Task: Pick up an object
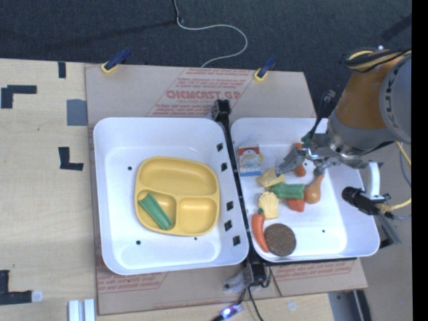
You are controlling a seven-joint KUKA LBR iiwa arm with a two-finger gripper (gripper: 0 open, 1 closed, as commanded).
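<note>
Gripper (299, 160) positioned low over the right bin (348, 236).
Jaws are seen spread wide with nothing held, just above the toy food pile (284, 199).

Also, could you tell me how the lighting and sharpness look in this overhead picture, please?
In the camera view the light is even and soft: the left bin and right bin read bright white without harsh glare, and the yellow plate casts only a faint shadow. The small toys near the gripper are slightly soft, so fine detail is lost; the cardboard print stays legible.
</note>
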